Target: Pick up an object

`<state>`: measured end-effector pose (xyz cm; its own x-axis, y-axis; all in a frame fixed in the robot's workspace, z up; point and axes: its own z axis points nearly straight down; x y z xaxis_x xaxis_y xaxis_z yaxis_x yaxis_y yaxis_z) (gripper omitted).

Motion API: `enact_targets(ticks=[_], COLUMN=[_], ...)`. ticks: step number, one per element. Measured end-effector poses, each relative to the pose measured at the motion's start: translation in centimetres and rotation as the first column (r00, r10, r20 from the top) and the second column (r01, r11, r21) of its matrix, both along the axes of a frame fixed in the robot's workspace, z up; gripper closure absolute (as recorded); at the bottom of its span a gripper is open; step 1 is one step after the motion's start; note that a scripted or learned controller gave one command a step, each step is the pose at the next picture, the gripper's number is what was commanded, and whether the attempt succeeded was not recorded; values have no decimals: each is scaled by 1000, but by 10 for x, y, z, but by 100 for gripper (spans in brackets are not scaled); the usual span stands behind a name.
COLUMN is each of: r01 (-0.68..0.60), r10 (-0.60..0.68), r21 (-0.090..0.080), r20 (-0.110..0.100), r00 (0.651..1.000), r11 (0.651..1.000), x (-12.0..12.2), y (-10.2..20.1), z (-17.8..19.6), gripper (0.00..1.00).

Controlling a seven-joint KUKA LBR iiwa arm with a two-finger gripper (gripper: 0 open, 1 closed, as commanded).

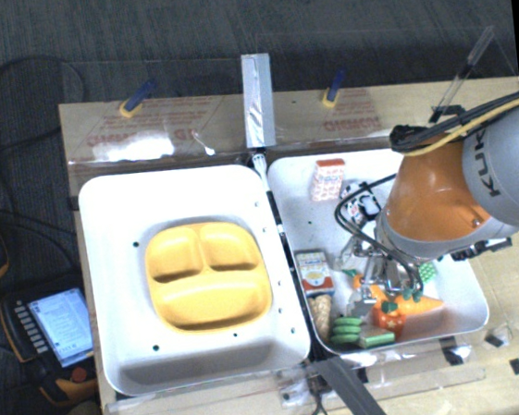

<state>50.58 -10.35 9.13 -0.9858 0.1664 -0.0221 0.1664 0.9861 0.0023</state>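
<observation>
A small orange toy carrot [403,308] with green leaves lies under the gripper [386,282]; the jaws' state cannot be told.

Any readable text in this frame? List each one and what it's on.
"KU", sideways, cut off at the frame edge: on the grey arm.
Red-and-white packet in the right bin: print too blurred to read.
Small carton by the divider: label too small to read.
Two screens left of the bench: lit, text illegible.
Faint red print on the plastic sheet behind the bins: unreadable.
</observation>
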Motion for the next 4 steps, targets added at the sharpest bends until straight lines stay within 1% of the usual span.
enact_targets(ticks=[1, 2, 3, 4], r01=[-2, -3, -3, 12], r10=[2, 3, 3, -12], r21=[-2, -3, -3, 1], r20=[0, 1, 1, 1], r00=[1000, 1000, 1000, 1000], r11=[1000, 1000, 1000, 1000], x=[1, 2, 2, -14], y=[1, 1, 1, -13], z=[10, 19, 19, 1], gripper=[100, 100, 0, 0])
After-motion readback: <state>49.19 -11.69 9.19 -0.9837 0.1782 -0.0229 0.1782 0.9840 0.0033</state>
